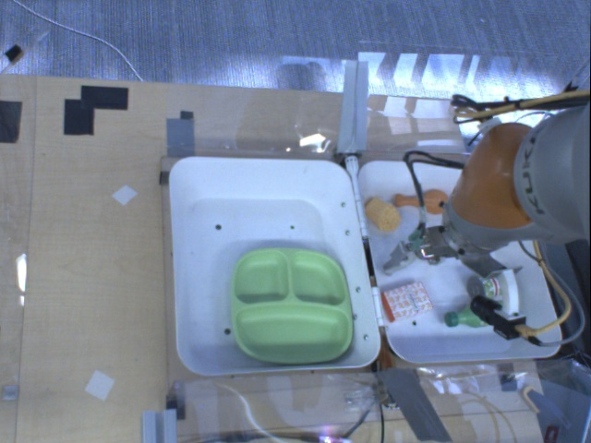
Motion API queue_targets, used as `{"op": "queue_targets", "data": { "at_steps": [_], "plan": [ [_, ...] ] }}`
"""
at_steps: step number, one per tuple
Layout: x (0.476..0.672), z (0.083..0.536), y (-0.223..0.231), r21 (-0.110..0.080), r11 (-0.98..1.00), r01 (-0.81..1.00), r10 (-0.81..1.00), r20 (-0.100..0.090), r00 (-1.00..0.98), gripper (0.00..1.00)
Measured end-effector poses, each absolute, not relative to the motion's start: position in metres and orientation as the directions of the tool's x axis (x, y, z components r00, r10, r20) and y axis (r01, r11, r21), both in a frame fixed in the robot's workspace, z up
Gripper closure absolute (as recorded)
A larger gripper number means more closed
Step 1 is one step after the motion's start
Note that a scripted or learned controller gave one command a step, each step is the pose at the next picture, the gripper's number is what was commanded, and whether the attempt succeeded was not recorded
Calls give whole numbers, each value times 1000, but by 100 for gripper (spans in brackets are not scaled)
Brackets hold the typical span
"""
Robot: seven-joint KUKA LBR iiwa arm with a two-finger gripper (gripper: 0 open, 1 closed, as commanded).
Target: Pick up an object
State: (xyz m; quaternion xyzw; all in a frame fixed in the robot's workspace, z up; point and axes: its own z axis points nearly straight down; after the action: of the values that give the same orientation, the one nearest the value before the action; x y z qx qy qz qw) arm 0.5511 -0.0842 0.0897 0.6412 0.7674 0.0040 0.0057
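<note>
I am watching the pincer [399,257] hanging low in the right bin [420,341], its fingers spread apart and gripping nothing. A red-and-white patterned packet [406,300] is lying just below it, close but apart. A yellow spongy lump [382,214] is sitting just above it, with an orange piece [416,198] beyond that. A green object [464,317] is lying off to its lower right. The green divided plate [292,305] is resting in the left bin [199,210], well to the pincer's left.

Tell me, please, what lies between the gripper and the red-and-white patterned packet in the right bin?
Bare white bin floor: the camera view shows nothing between the gripper and the packet just below it.
</note>
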Motion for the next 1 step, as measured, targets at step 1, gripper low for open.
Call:
{"op": "queue_targets", "data": {
  "at_steps": [1],
  "plan": [
    [619,88,-95,8,-272,962,962,1,272,0]
  ]
}}
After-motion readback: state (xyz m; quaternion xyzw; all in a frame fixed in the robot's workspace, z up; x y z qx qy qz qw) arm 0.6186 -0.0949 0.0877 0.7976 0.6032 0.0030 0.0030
